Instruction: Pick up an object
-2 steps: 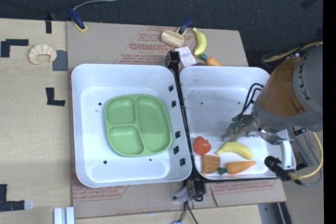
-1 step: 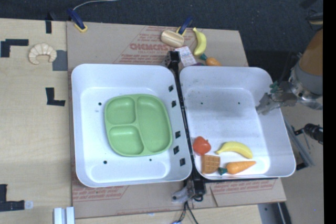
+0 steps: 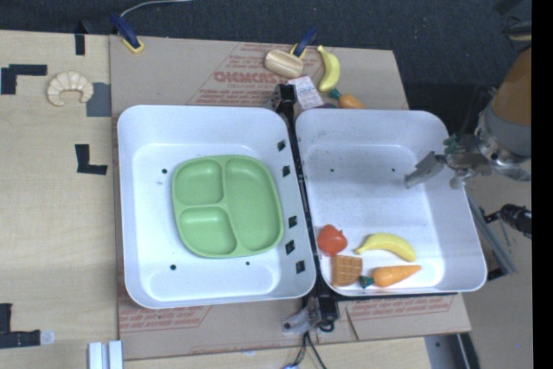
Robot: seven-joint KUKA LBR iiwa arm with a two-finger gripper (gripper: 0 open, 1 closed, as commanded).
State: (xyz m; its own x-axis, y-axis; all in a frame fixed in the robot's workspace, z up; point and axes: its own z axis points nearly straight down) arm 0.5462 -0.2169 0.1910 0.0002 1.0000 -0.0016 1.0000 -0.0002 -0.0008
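The toys lie in a clump at the near corner of the right bin (image 3: pixel 449 276), well below and left of the claw (image 3: pixel 429 167): a banana (image 3: pixel 387 245), a carrot (image 3: pixel 396 275), a tomato (image 3: pixel 331 238) and a waffle-like piece (image 3: pixel 347 270). The claw hangs over bare floor by the far rim, carrying nothing, and I cannot tell its spread; the banana, lying a little clear, looks the easiest grab. Behind the bins, the cardboard (image 3: pixel 233 78) reads something like "CHEMCAS".

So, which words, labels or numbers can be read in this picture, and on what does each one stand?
"CHEMCAS...": red print on the cardboard behind the left bin; its end is unclear.
Red print on the cardboard strip in front of the bins: too small to read.
Small packet behind the bins: print blurred, unreadable.
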